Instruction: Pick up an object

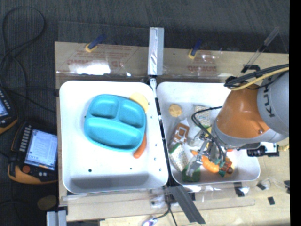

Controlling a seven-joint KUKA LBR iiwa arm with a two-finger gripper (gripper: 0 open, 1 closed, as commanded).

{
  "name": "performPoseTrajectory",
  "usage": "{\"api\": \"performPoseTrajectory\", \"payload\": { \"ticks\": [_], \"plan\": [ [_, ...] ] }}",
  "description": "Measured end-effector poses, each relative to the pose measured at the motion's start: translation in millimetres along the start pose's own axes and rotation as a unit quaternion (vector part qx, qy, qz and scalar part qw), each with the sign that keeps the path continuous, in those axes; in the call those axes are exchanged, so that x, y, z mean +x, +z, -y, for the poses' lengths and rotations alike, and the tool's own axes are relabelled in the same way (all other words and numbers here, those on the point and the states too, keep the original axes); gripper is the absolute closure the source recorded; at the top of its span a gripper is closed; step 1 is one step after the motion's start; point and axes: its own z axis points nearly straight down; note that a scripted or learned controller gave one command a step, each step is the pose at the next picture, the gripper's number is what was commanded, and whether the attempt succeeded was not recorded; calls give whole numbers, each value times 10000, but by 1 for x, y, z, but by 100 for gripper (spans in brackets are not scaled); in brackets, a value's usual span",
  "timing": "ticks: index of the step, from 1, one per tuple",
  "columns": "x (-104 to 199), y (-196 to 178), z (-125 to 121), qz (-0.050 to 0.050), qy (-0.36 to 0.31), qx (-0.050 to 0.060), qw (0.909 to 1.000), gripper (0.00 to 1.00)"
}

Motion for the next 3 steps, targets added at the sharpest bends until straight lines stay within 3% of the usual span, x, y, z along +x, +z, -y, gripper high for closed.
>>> {"api": "performPoseTrajectory", "payload": {
  "ticks": [1,2,3],
  "plan": [
    [-104,3,-8,9,917,5,9958,0],
    [-57,2,62,0,1679,22,9858,0],
    [-69,3,70,-40,1742,1,9847,0]
  ]
}}
